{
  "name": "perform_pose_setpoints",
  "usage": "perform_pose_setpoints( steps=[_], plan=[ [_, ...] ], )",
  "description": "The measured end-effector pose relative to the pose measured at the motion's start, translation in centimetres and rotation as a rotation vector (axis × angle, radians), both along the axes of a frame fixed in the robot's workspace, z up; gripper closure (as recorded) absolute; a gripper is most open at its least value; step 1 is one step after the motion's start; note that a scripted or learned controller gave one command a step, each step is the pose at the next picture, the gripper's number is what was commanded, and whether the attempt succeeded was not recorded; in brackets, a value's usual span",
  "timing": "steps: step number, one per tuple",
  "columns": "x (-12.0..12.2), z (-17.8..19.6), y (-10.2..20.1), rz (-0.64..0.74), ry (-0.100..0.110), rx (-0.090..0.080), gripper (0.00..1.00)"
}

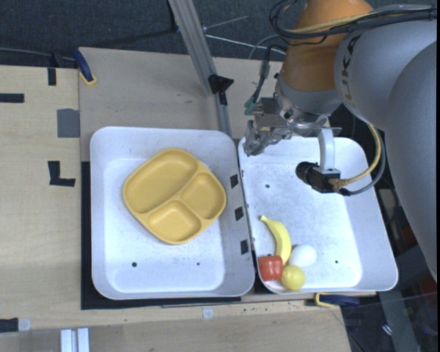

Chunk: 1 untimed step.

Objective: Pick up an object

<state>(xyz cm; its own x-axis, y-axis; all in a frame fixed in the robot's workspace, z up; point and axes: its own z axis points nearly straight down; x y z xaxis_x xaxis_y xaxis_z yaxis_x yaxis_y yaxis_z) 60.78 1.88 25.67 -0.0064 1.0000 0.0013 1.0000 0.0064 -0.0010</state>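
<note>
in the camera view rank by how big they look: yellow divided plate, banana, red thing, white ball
1. Yellow three-compartment plastic plate, by far the largest.
2. Yellow toy banana.
3. Small red rounded object and white ball: these look about alike, and they partly overlap neighbours, so I won't rank them.

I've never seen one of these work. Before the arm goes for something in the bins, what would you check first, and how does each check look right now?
1. Things to pick are present: ok. A banana, a red piece, a white ball and a yellow ball sit in the right bin.
2. Items spaced apart: not ok; they cluster in the near left corner.
3. Gripper above a target: not ok; it hangs at the bin's far left corner.
4. Gripper carrying nothing: cannot tell.
5. Yellow divided plate out of the way: ok, in the left bin.
</note>
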Motion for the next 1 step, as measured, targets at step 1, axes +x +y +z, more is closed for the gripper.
perform_pose_setpoints(
  steps=[1],
  plan=[
    [1.55,-1.86,5.18,0.000,0.001,-0.001,1.00]
  ],
)
